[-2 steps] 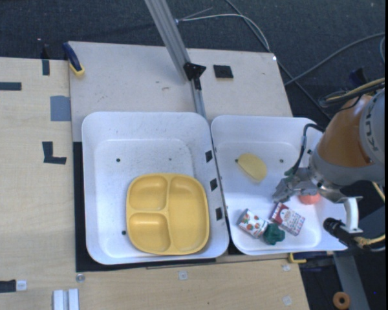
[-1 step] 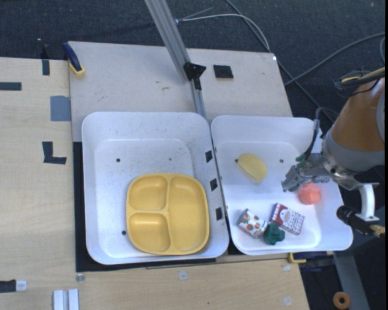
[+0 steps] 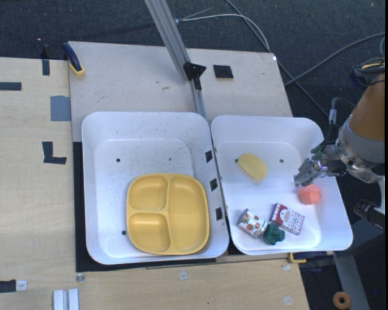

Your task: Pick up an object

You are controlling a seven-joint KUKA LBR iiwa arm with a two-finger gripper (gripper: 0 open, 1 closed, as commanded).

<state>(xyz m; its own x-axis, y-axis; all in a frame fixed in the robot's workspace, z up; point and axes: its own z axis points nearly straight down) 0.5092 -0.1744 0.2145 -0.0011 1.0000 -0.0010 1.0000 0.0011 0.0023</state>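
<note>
**Gripper over the right bin, above the red block.**
The gripper [image 3: 307, 175] hangs low at the right bin's [image 3: 265, 126] far side, just above a red block [image 3: 310, 195], apparently lining up a pick; its fingers look narrowly parted, with nothing between them. A yellow lump [image 3: 252, 166], two cartons [image 3: 288, 219] and a green piece [image 3: 273, 236] lie nearby. The left bin [image 3: 103, 141] holds a yellow tray [image 3: 167, 213].

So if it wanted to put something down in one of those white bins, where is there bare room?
In the left bin, the strip above the yellow plate is bare. In the right bin, the floor left of the yellow lump and below it is free. Its lower right is crowded: two small cartons, a green piece, an orange block and the hand.
</note>
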